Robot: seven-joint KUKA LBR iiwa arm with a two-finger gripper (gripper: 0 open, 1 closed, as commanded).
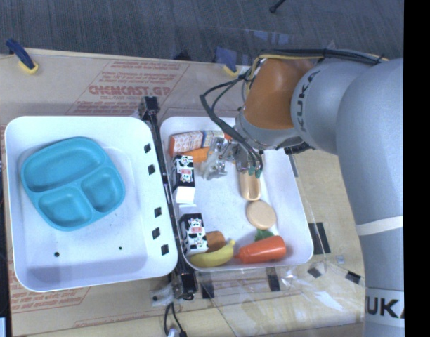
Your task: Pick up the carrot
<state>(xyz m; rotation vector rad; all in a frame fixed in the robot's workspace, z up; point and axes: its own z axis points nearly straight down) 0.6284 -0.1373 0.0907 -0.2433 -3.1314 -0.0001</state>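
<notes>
While lying flat, carrot (pixel 263 249) shows orange body, green top.

The carrot (pixel 263 248) lies against the near wall of the right bin (pixel 297 201), a banana (pixel 213 255) touching its left end and a tan round piece (pixel 261 214) just above it. Bare floor opens mid-bin (left of that piece). The arm (pixel 327 111) overhangs the far half.

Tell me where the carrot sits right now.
The carrot lies in the right bin, at its near edge in the camera view, just right of the banana and below the round tan piece.
</notes>
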